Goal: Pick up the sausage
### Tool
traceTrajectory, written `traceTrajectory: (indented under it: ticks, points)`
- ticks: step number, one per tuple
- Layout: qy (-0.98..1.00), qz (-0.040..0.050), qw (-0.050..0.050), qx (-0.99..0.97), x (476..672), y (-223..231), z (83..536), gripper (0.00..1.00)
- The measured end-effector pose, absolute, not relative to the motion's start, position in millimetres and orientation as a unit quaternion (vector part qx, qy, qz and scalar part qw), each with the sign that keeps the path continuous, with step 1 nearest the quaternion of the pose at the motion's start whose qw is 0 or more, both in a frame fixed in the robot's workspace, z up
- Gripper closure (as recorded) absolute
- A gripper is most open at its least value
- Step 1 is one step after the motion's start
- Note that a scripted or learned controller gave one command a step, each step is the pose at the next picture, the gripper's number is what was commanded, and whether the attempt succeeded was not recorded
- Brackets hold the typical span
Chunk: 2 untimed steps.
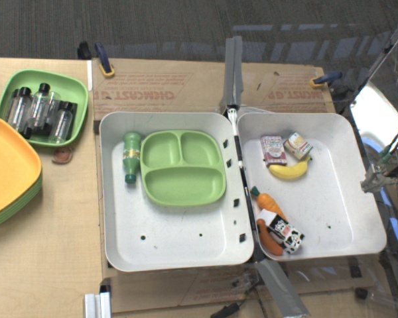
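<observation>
**Bench with two white bins: sausage wedged in a crowded corner**

Bench boards carry the two bins side by side, and the sausage (268, 238) is found in the right bin (335, 204), the one nearer to the side from which the arm reaches in. Reckoned from that side, it lies across the bin floor at the far wall, close against the divider (239, 177), towards the camera-side corner. Whether the gripper stands apart or together cannot be told from this view, so an opened state should be confirmed before any descent is made.

A black-and-white carton (287, 234) is seen touching the sausage, on the side facing the arm's approach and partly over it. A carrot (268, 203) lies just beyond it along the same wall. The grasp is therefore judged to be tight. The closing line should be set across the sausage's short axis, and the exposed end nearest the corner should be aimed for, where the carton does not cover it. A straight vertical descent is advised, since a slanted entry would probably push the carton onto the target or strike the bin wall.

The banana (288, 171) is well apart and need not be considered. A lift should be counted good only if the sausage is seen between the fingers.
</observation>
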<state>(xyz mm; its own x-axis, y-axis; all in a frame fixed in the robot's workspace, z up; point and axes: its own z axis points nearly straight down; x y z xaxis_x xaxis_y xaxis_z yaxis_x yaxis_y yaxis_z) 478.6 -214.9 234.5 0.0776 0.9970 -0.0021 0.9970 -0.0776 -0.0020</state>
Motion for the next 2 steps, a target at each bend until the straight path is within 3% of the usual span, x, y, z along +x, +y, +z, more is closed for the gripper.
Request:
traceTrajectory:
  ticks: [1,2]
  points:
    - [-0.537,0.0020,0.002,-0.844,476.3,-201,141,1.00]
    - [-0.399,0.0023,0.002,-0.917,476.3,-156,95,1.00]
